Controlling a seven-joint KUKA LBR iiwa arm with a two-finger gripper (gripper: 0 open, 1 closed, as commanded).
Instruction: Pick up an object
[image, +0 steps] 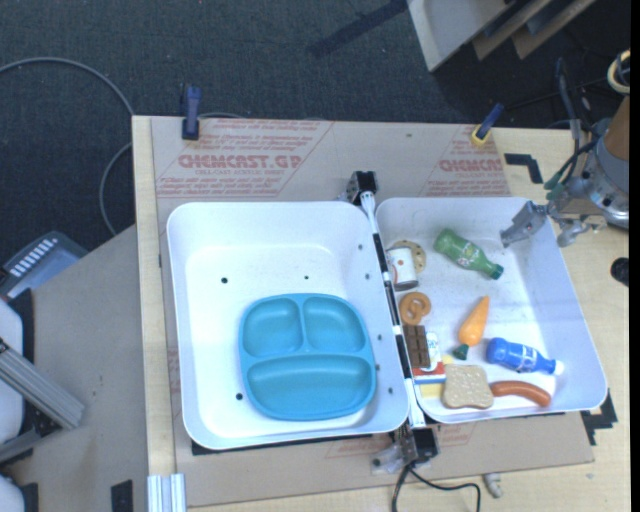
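Two shallow white bins are seen side by side on the bench (300, 150), arranged so items can be picked from one. The left bin (200, 300) is occupied by a blue divided plate (306, 356) near its front edge. The right bin (575, 300) is scattered with toy food: a green bottle (467, 253) near the back, a carrot (474, 320) mid-bin, and a blue bottle (520, 355), sausage (520, 391) and bread slice (467, 386) by the front edge. The claw (545, 222) is poised released and empty over the bin's back right corner, apparently before a descent.
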